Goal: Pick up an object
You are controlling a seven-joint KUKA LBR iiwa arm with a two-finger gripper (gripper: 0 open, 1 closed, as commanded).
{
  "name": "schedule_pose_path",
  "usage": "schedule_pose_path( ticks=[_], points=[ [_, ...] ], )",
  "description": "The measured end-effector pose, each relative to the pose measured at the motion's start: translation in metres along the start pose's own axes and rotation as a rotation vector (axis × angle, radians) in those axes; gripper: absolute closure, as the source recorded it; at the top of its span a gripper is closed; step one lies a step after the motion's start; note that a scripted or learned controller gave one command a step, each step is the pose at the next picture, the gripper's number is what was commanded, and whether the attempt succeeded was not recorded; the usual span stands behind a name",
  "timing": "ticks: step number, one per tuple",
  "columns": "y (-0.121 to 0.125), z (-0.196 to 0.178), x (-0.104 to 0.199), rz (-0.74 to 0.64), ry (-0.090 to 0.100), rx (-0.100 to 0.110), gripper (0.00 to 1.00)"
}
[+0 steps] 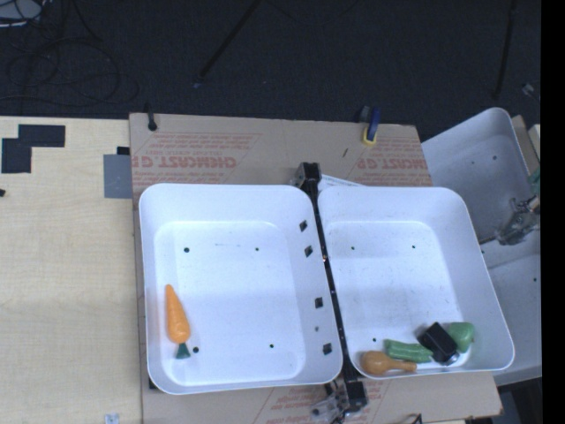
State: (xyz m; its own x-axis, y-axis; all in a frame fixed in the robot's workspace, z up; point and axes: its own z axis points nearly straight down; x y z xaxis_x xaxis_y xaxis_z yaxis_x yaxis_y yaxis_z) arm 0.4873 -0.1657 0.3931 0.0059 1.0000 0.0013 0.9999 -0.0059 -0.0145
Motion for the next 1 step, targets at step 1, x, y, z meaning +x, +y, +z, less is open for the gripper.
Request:
schedule_pose_path(
  ticks=[1],
  points=[
    [-0.0115,0.0995,-0.0359,-0.002,0.001,-0.003,1.00]
  ],
)
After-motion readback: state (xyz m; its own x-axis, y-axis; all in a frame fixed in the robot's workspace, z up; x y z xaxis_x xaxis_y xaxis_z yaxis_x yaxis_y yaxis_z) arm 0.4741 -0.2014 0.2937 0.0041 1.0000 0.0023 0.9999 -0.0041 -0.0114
